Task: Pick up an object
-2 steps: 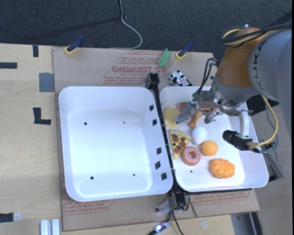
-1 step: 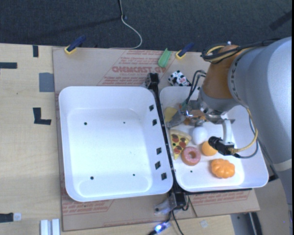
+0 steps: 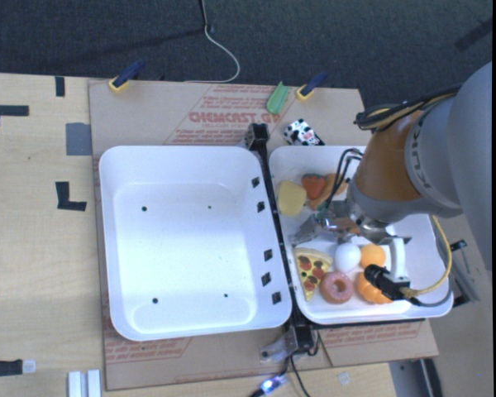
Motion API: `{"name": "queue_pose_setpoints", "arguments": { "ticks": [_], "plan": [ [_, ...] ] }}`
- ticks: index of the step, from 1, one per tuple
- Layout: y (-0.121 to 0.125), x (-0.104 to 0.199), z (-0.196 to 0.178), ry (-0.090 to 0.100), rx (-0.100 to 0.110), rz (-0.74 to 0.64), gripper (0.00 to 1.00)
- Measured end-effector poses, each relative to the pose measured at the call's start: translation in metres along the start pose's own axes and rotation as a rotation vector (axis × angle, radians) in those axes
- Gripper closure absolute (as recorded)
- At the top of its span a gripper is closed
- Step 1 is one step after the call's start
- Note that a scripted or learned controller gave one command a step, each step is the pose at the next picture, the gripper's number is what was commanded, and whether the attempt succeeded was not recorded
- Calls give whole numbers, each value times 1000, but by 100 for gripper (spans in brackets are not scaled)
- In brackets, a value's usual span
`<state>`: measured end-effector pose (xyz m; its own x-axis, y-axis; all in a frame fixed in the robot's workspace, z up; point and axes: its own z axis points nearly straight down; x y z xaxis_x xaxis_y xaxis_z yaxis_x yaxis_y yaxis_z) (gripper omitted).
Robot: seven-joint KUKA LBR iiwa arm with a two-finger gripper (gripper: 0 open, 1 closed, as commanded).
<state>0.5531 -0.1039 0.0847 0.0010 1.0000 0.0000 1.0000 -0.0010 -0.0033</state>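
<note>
The right bin (image 3: 434, 246) holds several toy foods. Among them are a yellow piece (image 3: 291, 195), an orange-red piece (image 3: 317, 185), a pizza slice (image 3: 312, 270), a white egg (image 3: 347, 257), a pink donut (image 3: 337, 289) and an orange fruit (image 3: 374, 290). My gripper (image 3: 321, 223) is down inside this bin, just below the yellow and orange-red pieces and above the pizza slice and egg. The grey arm with its orange band (image 3: 388, 168) covers the middle of the bin and hides what lies under the gripper.
The left bin (image 3: 182, 238) stands beside the right one, with a black divider strip between them. A black-and-white toy (image 3: 301, 132) lies on the cardboard behind the right bin. Clamps (image 3: 277, 98) sit along the cardboard's back edge. A cable runs over the right bin's front corner.
</note>
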Motion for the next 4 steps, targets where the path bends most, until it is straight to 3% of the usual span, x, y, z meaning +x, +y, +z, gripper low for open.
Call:
{"name": "queue_pose_setpoints", "arguments": {
  "ticks": [1, 2, 3, 4],
  "plan": [
    [-58, -91, -41, -4, -1, 9, 0],
    [-71, -113, 2, 1, 0, 0, 0],
    [-69, -118, 0, 3, -2, -3, 0],
    [-67, -121, -122, -5, -15, -3, 0]
  ]
}}
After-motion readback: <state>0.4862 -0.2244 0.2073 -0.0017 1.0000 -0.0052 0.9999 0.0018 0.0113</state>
